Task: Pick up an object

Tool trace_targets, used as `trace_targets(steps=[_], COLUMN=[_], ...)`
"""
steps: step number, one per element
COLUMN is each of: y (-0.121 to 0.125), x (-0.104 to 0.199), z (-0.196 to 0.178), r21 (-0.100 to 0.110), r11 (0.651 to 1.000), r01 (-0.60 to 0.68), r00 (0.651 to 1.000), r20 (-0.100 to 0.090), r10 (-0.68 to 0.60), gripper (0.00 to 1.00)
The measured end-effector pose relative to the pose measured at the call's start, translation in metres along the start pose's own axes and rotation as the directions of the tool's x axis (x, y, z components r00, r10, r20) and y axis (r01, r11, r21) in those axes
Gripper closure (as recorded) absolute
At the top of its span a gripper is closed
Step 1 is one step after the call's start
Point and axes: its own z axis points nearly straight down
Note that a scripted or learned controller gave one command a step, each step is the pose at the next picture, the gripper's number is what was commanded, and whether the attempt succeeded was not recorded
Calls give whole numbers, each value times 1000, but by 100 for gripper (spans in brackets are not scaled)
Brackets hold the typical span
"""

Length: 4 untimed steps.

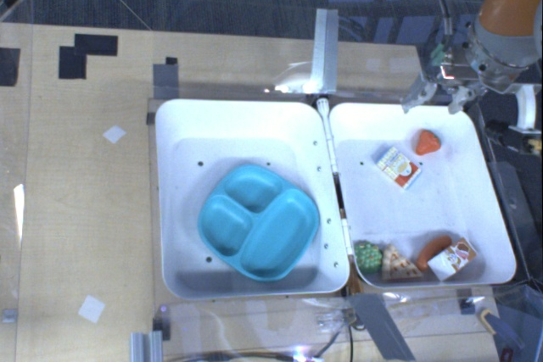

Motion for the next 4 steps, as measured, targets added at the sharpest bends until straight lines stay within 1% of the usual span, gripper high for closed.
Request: trace_targets(steps=[1, 2, 3, 4], y=[-9, -54, -7, -4], x=[-3, -32, -19, -19], z=[37, 161, 167, 156], r21=[-1, -2, -7, -11], r11=[999, 954, 985, 985], r01=[46, 298, 170, 174], r00=[999, 954, 985, 985], r20=[1, 0, 2, 4], r10=[-46, -298, -170, -174], gripper=[0, 0, 0, 100])
